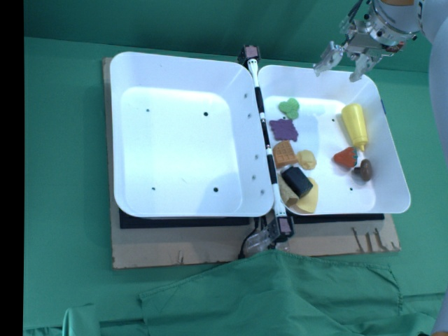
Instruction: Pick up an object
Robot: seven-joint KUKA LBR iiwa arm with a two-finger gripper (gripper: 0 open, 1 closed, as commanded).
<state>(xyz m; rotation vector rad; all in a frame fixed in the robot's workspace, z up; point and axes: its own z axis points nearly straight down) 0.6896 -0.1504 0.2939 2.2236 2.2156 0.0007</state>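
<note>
My gripper (344, 63) hangs above the far rim of the right bin (392, 187), its two fingers spread open with nothing between them. Below it in that bin lie a yellow bottle (355, 124), a red strawberry-like piece (345, 157) and a brown lump (362, 171) on the right side. Along the left side sit a green piece (288, 106), a purple piece (283, 129), an orange waffle-like block (284, 153), a small yellow piece (306, 160) and a black block (297, 181) lying on a yellow slice (308, 200).
The left bin (140, 75) sits beside the right one, joined by a black-and-white divider rail (260, 117). Both rest on a cardboard sheet (175, 247). Green cloth (280, 292) bunches up at the front.
</note>
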